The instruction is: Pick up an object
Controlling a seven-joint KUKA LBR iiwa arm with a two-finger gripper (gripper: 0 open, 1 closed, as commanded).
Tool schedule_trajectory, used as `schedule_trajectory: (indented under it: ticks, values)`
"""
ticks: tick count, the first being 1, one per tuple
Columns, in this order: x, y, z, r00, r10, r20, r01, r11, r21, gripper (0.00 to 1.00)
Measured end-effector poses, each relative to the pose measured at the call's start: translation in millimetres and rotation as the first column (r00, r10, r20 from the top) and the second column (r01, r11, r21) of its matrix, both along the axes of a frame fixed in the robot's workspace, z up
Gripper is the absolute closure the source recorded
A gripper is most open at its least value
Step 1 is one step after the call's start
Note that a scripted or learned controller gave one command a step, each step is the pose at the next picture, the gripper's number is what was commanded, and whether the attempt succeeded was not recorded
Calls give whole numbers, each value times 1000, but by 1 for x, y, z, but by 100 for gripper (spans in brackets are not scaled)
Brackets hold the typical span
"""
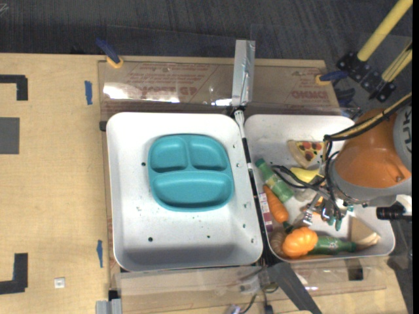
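The arm reaches in from the right and its orange band sits above the right bin (340, 124), with the gripper (325, 209) low among the objects in that bin. From this view I cannot tell how the jaws stand, because cables and the wrist body cover much of that part, and I see nothing that is clearly between them. The task names no special object, so any item in the right bin can serve: an orange pumpkin-like toy (300, 241) near the front edge, a carrot (276, 209) just beside the wall between the bins, a green bottle (273, 182) behind the carrot, a yellow piece (302, 173), a pizza slice toy (308, 152) toward the back, and a green long item (335, 244) touching the pumpkin toy. All of them seem to lie on the bin floor, none is lifted. The left bin (124, 195) holds a teal divided plate (190, 171). I judge that the pick is at the reaching or closing step: the approach is mostly done, while the grasp itself and the lift are not yet shown, so the main part of the task is left to do
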State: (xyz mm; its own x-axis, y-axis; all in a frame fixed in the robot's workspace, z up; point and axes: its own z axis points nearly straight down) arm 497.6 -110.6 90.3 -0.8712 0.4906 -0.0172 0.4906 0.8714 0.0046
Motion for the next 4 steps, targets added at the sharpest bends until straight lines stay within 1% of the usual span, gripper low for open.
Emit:
schedule_trajectory:
  ticks: [1, 2, 3, 4]
  values:
    - [41, -1, 9, 991, -131, -11, 131, 991, 4, 0]
    - [83, -59, 57, 1000, -25, -6, 25, 1000, 1, 0]
    - [60, -34, 12, 1000, -13, 28, 14, 1000, -10, 0]
    - [1, 12, 0, 998, -68, -2, 68, 998, 3, 0]
